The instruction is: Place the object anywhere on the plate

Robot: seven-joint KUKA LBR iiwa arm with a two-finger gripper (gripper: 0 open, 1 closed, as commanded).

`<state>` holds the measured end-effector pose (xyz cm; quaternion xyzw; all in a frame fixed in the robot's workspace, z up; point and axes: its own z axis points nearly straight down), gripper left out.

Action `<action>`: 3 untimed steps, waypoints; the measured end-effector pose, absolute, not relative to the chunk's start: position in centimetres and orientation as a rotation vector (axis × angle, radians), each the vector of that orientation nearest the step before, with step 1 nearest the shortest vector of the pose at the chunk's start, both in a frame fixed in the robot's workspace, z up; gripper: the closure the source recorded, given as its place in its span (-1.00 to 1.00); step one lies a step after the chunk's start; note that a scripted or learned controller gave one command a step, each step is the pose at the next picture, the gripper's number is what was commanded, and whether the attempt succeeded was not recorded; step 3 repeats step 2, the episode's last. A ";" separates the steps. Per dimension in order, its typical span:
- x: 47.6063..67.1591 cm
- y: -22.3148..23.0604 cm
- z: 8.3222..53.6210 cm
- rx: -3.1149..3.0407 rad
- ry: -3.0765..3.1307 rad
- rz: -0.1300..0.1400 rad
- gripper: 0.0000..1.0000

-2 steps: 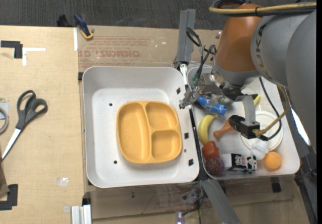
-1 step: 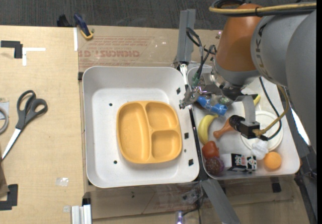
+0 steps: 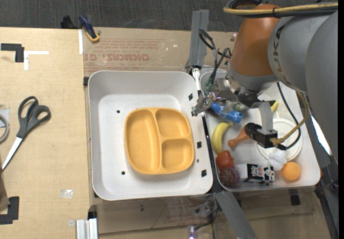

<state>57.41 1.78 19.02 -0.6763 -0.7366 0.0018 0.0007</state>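
Observation:
A yellow plate [image 3: 159, 140] with three compartments lies in the left white bin [image 3: 102, 125], and nothing is on it. My gripper [image 3: 210, 99] hangs low over the upper left corner of the right bin [image 3: 306, 179], close to the wall between the two bins. A blue object [image 3: 226, 112] lies just right of and below the gripper, touching it or nearly so. The wrist and cables hide the gripper's tip. A yellow banana [image 3: 219, 136] lies below the blue object.
The right bin also holds an orange carrot-like piece [image 3: 239, 137], a red fruit [image 3: 224, 159], a dark purple fruit [image 3: 230, 177], a black-and-white box [image 3: 260, 172], an orange ball [image 3: 291, 171] and a white dish [image 3: 285, 138]. Scissors [image 3: 27, 120] lie on the bench at far left.

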 end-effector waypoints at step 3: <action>57.4 1.8 19.0 -2.124 -2.313 0.006 -1.00</action>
